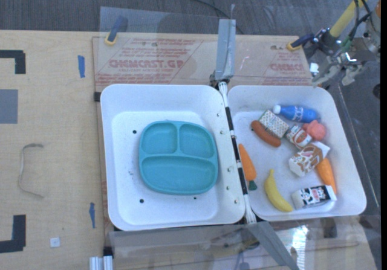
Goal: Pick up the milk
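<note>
The arm (357, 6) sits at the top right corner of the camera view, well back from both bins, with a yellow-orange segment slanting down and left toward a cluster of cables and metal parts. The gripper (329, 69) hangs at the low end of that cluster, just past the far right corner of the right bin (351, 142), above the bench rather than over the bin's contents; whether it is spread or pressed together cannot be told, as it is small and tangled with wires here. Nothing shows between it. The milk (314, 196), a small white carton with black patches, lies on its side near the front right corner of the right bin, well apart from the gripper. Just to its left lies a banana (277, 191), and just behind it an orange carrot (327, 175). Farther back in the same bin are a white and brown packet (307, 159), a red can (297, 135), a pink piece (315, 130), a blue bottle (295, 113) lying flat, a checked box (273, 122) and a sausage (266, 134). A second carrot (247, 166) rests at the left wall of that bin, beside the divide. The left bin (115, 142) holds a teal plate (179, 157) with three compartments, lying flat near its middle. A clear sheet (151, 57) with red print lies on the bench behind the bins.
</note>
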{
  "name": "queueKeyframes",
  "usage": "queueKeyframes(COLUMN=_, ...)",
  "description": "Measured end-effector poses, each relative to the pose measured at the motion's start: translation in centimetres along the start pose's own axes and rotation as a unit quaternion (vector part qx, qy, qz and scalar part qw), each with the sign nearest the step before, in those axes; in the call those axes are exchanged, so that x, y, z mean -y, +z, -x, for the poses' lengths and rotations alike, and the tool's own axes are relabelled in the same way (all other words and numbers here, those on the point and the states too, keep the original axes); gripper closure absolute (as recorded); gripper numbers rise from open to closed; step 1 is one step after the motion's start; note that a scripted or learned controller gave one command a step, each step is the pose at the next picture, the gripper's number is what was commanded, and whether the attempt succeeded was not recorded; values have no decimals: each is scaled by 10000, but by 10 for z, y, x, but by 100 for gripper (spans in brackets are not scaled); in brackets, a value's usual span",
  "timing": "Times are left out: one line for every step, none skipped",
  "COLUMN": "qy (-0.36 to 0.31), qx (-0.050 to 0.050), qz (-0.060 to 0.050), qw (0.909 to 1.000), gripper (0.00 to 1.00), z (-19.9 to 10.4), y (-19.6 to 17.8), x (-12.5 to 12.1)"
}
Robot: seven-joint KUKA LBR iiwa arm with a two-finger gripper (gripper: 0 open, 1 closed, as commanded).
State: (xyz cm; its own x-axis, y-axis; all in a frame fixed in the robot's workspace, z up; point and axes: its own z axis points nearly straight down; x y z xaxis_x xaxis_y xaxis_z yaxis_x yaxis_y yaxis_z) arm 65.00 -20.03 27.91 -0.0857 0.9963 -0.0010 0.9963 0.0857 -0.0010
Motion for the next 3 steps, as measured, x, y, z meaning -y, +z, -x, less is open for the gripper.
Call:
queueKeyframes(qy=-676, qx=0, qz=10, qw=9977, gripper=0, z=-7, y=123, x=48)
queueKeyframes(qy=-540, qx=6, qz=44, qw=9985, gripper=0, z=-15, y=191, x=108)
queueKeyframes(qy=-506, qx=22, qz=77, qw=9987, gripper=100, z=-12, y=179, x=108)
